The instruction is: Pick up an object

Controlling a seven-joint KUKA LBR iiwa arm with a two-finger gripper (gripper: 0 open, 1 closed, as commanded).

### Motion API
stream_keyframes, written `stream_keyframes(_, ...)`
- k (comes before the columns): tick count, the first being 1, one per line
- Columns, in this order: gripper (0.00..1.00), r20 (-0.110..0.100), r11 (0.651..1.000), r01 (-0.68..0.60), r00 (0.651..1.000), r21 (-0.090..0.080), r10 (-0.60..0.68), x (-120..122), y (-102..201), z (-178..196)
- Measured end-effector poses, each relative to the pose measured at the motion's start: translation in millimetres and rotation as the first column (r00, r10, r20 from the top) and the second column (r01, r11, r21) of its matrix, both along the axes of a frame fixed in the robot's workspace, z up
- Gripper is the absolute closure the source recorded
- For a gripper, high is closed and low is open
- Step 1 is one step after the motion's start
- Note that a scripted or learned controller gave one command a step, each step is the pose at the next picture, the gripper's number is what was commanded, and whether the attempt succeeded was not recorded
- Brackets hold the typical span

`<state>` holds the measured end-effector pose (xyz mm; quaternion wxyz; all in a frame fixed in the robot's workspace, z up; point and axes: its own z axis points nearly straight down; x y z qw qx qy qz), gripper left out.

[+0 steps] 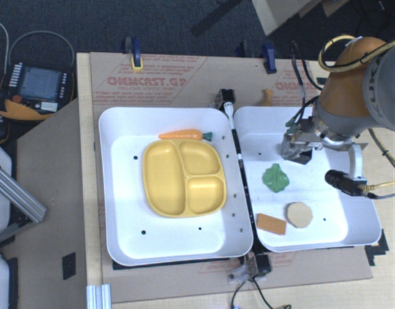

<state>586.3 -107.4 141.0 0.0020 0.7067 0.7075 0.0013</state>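
A brown bench (184, 69) printed with red lettering is carrying two shallow white bins side by side, with blue clamps (136, 51) sitting at its far edge. The left bin (120, 237) is holding a yellow divided tray (183, 176) with three compartments, lying roughly in the bin's middle and taking up much of its floor. The right bin (358, 234) is lying just beside the left one, their inner rims meeting along a dark seam. The grey arm (352, 89) with its orange band is reaching in from the right and hanging over the far part of the right bin. Its gripper (295, 148) is hovering low over the bin floor near the far left portion, and nothing is showing between its tips; whether it is spread or closed is not something this slanted look lets me tell. An orange carrot (181, 134) with a green tip is lying along the far edge of the yellow tray, touching or nearly touching its rim. In the right bin, a green leafy piece (275, 177) is sitting near the middle, just in front of the gripper and apart from it. A round tan biscuit (299, 214) is resting near the front, and a small orange-brown block (271, 223) is lying just beside it to the left.
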Motion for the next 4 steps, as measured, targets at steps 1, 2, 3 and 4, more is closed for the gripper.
stream_keyframes(1,1.0,0.001,1.0,0.001,1.0,0.0,-0.001,-6,0,46)
stream_keyframes(2,1.0,0.004,1.0,0.0,1.0,-0.001,0.0,-2,0,111)
stream_keyframes(3,1.0,-0.005,1.0,-0.005,1.0,0.003,0.005,9,57,97)
stream_keyframes(4,1.0,-0.006,1.0,-0.005,1.0,0.003,0.005,20,113,84)
